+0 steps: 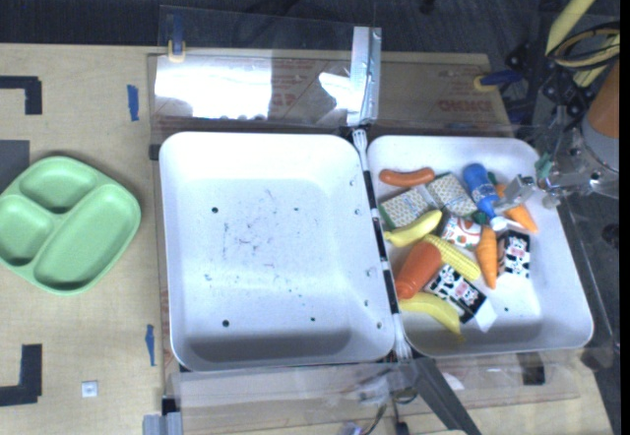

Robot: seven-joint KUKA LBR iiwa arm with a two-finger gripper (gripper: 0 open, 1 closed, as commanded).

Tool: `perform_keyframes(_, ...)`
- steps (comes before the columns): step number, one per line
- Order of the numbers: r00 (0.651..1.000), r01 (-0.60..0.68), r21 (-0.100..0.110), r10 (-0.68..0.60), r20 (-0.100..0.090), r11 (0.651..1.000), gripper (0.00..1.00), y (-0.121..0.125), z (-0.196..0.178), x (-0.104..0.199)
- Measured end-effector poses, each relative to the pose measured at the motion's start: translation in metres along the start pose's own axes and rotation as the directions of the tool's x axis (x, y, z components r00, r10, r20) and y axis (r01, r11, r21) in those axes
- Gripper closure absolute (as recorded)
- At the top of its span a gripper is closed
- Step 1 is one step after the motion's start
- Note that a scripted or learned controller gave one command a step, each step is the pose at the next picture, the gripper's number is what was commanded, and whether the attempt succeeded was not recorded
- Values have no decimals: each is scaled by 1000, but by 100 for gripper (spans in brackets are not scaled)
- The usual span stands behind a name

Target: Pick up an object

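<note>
The right white bin (pixel 561 310) holds a heap of toy foods. Among them are a red sausage (pixel 407 175), a blue bottle (pixel 479 183), a yellow banana (pixel 415 226), a fat orange carrot (pixel 417 266), a thin carrot (pixel 488 248) and a black-and-white box (pixel 459 289). Another yellow piece (pixel 431 310) lies at the front of the heap. My gripper (pixel 547 177) hangs over the bin's right rear edge, just right of the blue bottle and above a small orange piece (pixel 523 217). I see nothing held in it.
The left white bin (pixel 261 246) stands beside the right one, sharing a middle rim. A green divided plate (pixel 64 223) lies on the bench at far left. A clear plastic panel (pixel 261 79) stands behind the left bin. Cables and stands crowd the back right.
</note>
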State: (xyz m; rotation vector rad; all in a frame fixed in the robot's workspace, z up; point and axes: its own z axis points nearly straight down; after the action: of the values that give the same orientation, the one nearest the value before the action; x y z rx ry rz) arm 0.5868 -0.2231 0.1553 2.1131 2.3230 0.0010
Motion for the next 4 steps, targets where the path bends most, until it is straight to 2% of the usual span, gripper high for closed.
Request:
perform_keyframes(1,999,-44,-2,44,1,999,0,69,-61,38)
perform_keyframes(2,998,-68,-1,68,0,998,0,55,42,27)
perform_keyframes(3,995,98,-2,-98,1,995,0,-29,69,39)
perform_keyframes(4,995,96,-6,-96,3,995,100,-29,59,37)
